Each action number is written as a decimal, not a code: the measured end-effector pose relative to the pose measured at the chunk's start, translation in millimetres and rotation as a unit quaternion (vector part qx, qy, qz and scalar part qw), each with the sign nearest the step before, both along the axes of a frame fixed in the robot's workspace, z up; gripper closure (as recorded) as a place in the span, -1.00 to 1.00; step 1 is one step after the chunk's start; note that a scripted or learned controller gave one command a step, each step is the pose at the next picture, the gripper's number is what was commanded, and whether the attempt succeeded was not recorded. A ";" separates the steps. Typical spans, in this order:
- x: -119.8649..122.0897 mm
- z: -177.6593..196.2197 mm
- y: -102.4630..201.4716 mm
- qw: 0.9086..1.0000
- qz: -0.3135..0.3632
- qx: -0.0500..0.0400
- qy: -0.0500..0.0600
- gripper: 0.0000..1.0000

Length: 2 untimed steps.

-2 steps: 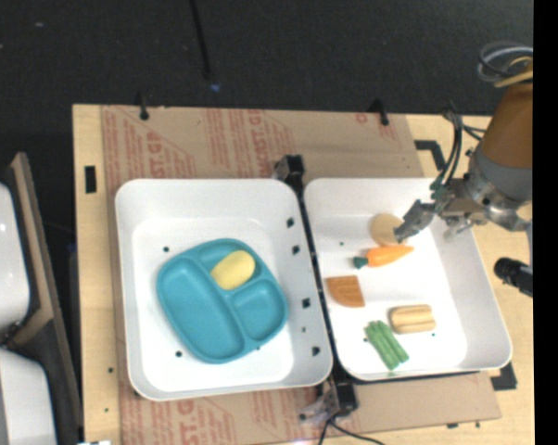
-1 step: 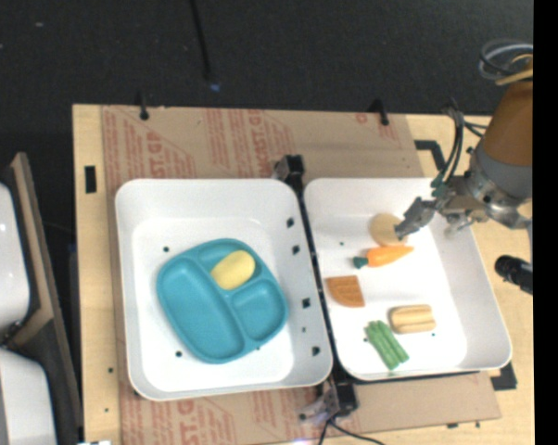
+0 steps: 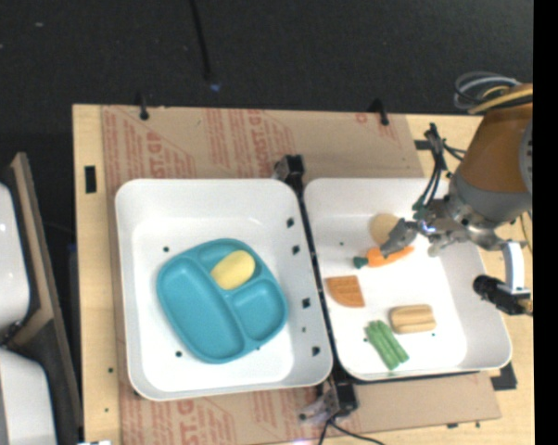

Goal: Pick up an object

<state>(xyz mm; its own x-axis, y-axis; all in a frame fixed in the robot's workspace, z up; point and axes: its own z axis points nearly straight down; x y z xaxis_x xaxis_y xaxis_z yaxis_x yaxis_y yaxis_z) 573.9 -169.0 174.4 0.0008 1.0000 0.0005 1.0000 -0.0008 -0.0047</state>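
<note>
Right shallow white bin (image 3: 464,336): near-right corner and right-wall strip bare. Two-finger gripper (image 3: 404,239) low at the far-centre floor, clamped on the small orange carrot piece (image 3: 387,257); round tan piece (image 3: 383,224) just behind. Centre-left floor: orange wedge slice (image 3: 346,291). Toward the near wall: tan bread-like block (image 3: 412,319), green bean bundle (image 3: 386,343) beside it. Left shallow white bin (image 3: 149,221): blue sectioned plastic plate (image 3: 196,318) bearing a yellow oval piece (image 3: 233,269); margins along all walls free.

Grey arm (image 3: 488,197) with an orange band (image 3: 501,146), looped grey cables (image 3: 478,86) above.
</note>
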 end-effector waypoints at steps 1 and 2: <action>5.0 -44.4 -3.8 1.000 0.000 0.000 -0.001 -1.00; 4.6 -75.0 -4.2 1.000 0.000 0.000 -0.002 -1.00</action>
<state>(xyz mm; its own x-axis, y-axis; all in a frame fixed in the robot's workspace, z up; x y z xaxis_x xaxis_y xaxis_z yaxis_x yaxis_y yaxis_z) 578.6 -173.2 99.4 0.0007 1.0000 -0.0003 1.0000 -0.0007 -0.0015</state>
